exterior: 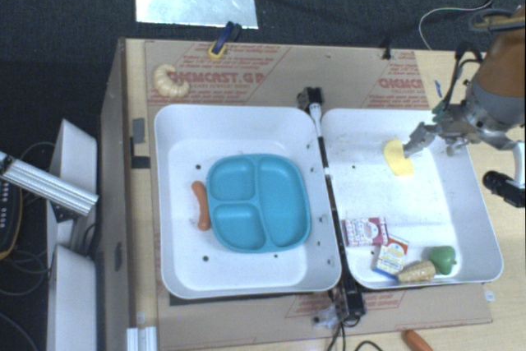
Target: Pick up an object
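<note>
1. The bench [246,74] holds two white bins side by side: the left bin [177,144] and the right bin [472,201].
2. The grey arm [501,94] comes in from 3 o'clock, over the top right part of the right bin.
3. The fingers [434,137] hang at the arm's 9 o'clock end, above the right bin. I cannot tell if they are open or closed, and I see nothing held in them.
4. A yellow block [399,158] lies in the right bin, just beside the fingers, at about their 8 o'clock. I cannot tell if they touch it.
5. Near the bottom of the right bin lies a red and white carton [365,232].
6. At the carton's 4 o'clock is a small box [389,256], then a tan piece of food [417,271] and a green pepper [442,259], all close together near the bin's bottom right corner.
7. In the left bin sits a blue tray [257,202] with three parts.
8. An orange sausage [200,205] lies just beside the tray, at its 9 o'clock.
9. A pale curled toy [170,80] lies on the bench at 11 o'clock from the left bin.
</note>
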